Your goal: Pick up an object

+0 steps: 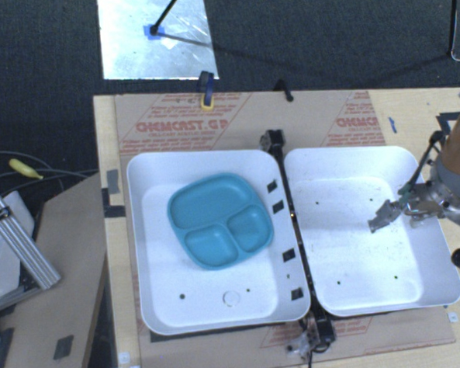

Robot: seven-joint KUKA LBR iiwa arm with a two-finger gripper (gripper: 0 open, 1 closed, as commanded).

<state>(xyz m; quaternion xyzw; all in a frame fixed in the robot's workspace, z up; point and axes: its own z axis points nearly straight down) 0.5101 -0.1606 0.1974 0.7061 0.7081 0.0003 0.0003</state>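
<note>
Nearest, the hand [381, 217] of the grey arm [455, 175]: poised low over the shallow white right-hand bin [352, 267], toward that bin's right side, pointing to the view's left. Cannot tell whether spread or pressed together (too small and too blurred at this slant). Carries nothing that can be made out. Bare white floor dotted with a few dark holes beneath it.

Next outward, the row of black clips [285, 219] along the seam where the two bins meet. Stands between the hand and everything worth grasping.

Beyond that seam, the shallow white left-hand bin [164, 304], and lying flat in its middle the task's thing: a light blue plastic divided plate [217, 220]. Lies well apart from the hand, off to the view's left and at much the same height in the frame, so the coming move looks like a sideways crossing over the clips and then a descent. Only one arm on hand, so no choice of which.

As to the plate itself: rounded-rectangular, nearly as wide as long, hence no strong long axis to line up with (turned a little askew to the bin walls). One large compartment on the far side, two smaller ones on the near side, split by low raised ridges. Smooth, probably slippery; likely best taken by the rim or a ridge rather than across its breadth.

Farthest, the brown printed cardboard sheet [181, 122] under both bins, spread on the surface [105, 136].
</note>
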